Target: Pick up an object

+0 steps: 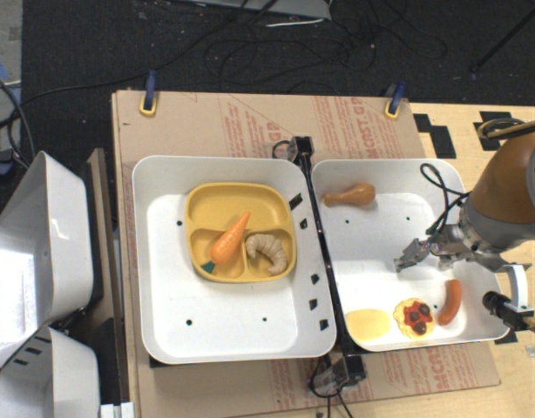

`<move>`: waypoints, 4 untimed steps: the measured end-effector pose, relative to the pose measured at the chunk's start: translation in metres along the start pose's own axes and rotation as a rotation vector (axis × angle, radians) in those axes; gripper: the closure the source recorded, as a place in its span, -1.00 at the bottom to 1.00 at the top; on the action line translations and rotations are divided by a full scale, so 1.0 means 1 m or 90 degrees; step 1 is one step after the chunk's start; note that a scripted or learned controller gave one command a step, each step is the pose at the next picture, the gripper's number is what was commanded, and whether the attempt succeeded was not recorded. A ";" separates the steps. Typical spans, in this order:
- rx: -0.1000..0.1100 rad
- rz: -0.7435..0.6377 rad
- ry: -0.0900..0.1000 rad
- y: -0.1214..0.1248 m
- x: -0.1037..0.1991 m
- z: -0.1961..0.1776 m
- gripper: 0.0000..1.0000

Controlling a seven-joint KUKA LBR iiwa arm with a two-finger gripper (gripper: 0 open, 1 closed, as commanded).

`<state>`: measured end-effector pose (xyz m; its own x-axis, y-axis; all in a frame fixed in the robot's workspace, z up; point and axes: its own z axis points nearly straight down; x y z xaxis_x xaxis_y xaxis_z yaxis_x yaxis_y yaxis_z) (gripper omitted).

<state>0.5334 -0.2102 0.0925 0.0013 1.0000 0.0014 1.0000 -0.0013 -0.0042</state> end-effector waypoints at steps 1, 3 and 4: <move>-0.003 0.000 -0.001 0.001 0.000 -0.014 1.00; -0.007 -0.004 -0.002 0.013 0.009 -0.131 1.00; -0.003 -0.003 -0.002 0.014 0.009 -0.120 1.00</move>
